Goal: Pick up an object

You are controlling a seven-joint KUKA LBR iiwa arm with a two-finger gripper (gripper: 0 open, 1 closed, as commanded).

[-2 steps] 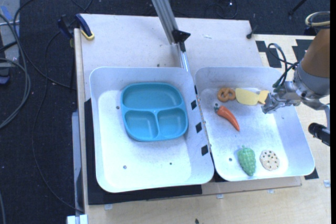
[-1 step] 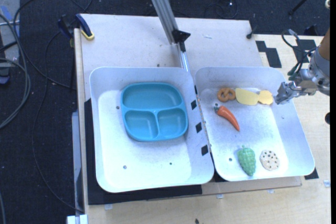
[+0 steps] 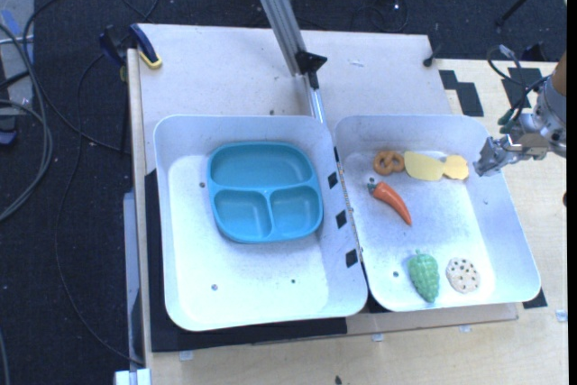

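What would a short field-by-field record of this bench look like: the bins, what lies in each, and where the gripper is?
left bin: holds a blue divided plate
right bin: holds a pretzel, yellow piece, carrot, green item, spotted cookie
gripper: at the right bin's far right rim, beside the yellow piece
held: nothing seen between the fingers
plate compartments: three

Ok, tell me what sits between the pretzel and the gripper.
In the camera view, a yellow banana-like piece lies between the pretzel and the gripper, in the right bin. The last stretch to the gripper is bare bin floor and rim.
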